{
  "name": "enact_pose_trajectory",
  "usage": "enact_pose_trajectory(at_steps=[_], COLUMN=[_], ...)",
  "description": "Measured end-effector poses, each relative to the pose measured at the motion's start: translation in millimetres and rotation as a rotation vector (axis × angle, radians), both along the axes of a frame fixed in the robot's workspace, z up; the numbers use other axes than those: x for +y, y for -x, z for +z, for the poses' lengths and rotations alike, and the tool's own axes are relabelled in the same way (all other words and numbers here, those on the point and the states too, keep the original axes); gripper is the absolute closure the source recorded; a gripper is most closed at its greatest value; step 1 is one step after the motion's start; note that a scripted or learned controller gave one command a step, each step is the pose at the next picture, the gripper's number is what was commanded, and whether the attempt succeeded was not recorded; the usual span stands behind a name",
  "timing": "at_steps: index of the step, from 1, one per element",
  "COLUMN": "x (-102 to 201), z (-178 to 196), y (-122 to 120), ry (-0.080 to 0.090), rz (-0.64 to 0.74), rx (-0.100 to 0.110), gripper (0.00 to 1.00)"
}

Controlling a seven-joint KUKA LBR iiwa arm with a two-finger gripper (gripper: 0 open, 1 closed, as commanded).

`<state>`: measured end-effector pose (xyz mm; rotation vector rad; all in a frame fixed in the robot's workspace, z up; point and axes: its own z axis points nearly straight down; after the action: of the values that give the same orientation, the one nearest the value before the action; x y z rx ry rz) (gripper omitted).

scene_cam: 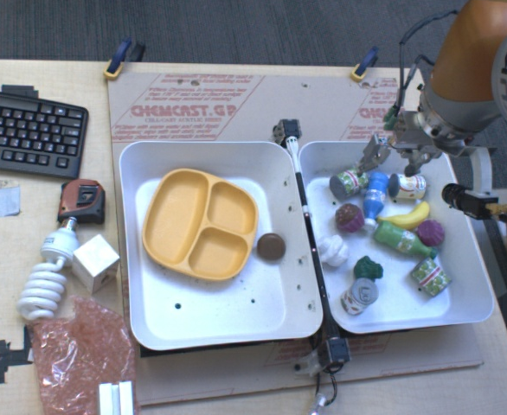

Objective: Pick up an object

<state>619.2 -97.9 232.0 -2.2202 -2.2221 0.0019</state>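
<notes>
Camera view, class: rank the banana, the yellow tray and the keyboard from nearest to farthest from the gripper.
Measured from the gripper, above the right bin's far side:
1. Banana, in the right bin, just below the gripper.
2. Yellow tray, in the left bin.
3. Keyboard, on the bench at the far left.

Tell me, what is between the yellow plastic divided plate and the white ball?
In the camera view, a small brown round object lies between the yellow divided plate and the white ball, plus the two bins' adjoining white walls.
</notes>
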Motion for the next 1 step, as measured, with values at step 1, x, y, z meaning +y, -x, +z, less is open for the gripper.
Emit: enact_pose_trajectory(at_steps=[1], x=[-42.7], z=[-114.5], y=[-41.5], ry=[0.003], rz=[0.000], rx=[-0.019], gripper=[0.00])
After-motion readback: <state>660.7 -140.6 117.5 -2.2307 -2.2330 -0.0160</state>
